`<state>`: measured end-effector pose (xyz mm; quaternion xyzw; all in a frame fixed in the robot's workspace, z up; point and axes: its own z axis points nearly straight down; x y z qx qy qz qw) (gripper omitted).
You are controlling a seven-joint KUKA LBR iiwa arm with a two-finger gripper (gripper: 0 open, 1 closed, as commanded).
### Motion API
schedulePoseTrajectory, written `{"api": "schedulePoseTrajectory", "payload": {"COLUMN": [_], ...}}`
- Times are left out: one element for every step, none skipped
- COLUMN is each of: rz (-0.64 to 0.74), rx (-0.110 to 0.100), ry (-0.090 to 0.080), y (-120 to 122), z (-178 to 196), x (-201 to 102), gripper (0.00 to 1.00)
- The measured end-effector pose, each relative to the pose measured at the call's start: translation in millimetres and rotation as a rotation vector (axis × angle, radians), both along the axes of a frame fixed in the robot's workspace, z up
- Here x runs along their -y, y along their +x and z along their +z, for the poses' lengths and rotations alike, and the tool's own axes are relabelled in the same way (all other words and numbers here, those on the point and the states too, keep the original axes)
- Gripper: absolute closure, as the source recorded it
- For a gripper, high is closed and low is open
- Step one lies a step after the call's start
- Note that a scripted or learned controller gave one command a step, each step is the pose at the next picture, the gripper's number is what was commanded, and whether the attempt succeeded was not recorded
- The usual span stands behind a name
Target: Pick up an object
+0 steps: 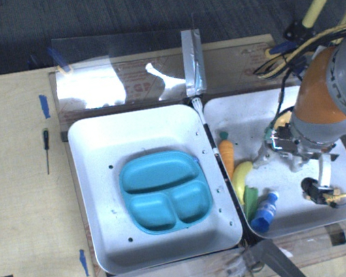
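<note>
The gripper (302, 157) hangs over the right bin (274, 110), but wrist hardware and cables hide its working end, so I cannot tell its state or whether it touches anything. Along that bin's left wall lie a carrot (228, 155), a banana (242, 179), a green item (250, 198) and a blue-capped bottle (264, 212); the left bin (94, 181) holds a blue divided tray (165, 190).

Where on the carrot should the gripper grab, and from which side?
Probably mid-body, from above. The carrot lies lengthwise against the right bin's left wall, green top away from the camera, banana at its near end. The fingers should close across its width, though the wall side looks tight.
</note>
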<state>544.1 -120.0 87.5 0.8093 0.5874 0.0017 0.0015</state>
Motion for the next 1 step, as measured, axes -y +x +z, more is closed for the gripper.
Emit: {"api": "schedulePoseTrajectory", "payload": {"rz": [0.281], "rx": [0.000], "ry": [-0.003], "y": [20.3], "z": [92.4], "x": [51.2], "gripper": [0.00]}}
